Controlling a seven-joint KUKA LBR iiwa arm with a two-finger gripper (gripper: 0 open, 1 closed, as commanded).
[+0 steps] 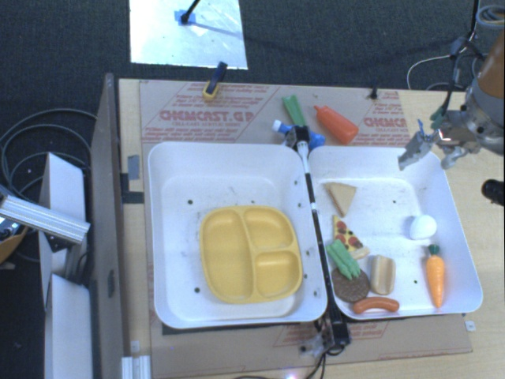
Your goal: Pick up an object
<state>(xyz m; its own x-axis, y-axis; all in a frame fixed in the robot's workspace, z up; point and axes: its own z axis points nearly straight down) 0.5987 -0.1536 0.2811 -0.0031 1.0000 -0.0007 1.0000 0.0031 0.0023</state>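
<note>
The gripper (432,150) hangs over the far right corner of the right bin (454,204), its fingers spread wide with nothing between them. The toy food sits in that bin, well apart from it: a cheese wedge (342,197) at the far left, a pizza slice (347,238) nearer, then a green piece (343,257), a brown cookie (350,286), a bread slice (383,274) and a sausage (375,305) along the near edge. An egg (422,227) and a carrot (435,275) are on the right. The left bin (173,180) has a yellow tray (251,253).
</note>
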